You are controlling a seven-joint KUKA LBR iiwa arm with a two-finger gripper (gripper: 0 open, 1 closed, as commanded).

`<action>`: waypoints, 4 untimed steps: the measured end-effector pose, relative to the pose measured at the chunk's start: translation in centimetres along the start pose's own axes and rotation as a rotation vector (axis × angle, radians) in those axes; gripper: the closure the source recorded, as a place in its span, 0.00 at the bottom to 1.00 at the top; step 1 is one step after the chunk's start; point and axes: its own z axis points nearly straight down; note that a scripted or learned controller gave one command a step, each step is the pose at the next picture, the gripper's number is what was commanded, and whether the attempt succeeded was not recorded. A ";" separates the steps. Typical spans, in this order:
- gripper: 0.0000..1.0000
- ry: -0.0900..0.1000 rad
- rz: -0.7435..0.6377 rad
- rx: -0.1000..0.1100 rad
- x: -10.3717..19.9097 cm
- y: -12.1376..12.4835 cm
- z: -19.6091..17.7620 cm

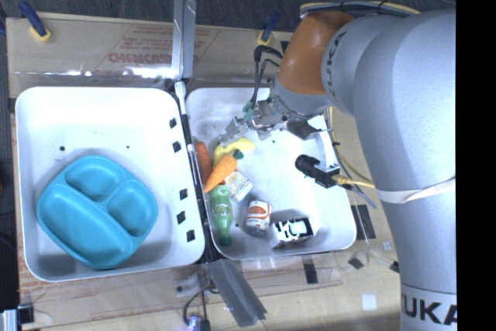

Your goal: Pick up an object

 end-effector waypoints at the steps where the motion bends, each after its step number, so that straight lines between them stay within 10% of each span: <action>1: 0.00 -0.006 -0.009 -0.027 0.6 -2.1 2.0; 2: 1.00 -0.008 -0.011 -0.022 0.3 -2.2 1.4; 3: 0.00 -0.009 -0.012 -0.022 0.3 -2.2 1.4; 4: 0.00 -0.001 -0.192 -0.004 0.5 -1.7 -1.4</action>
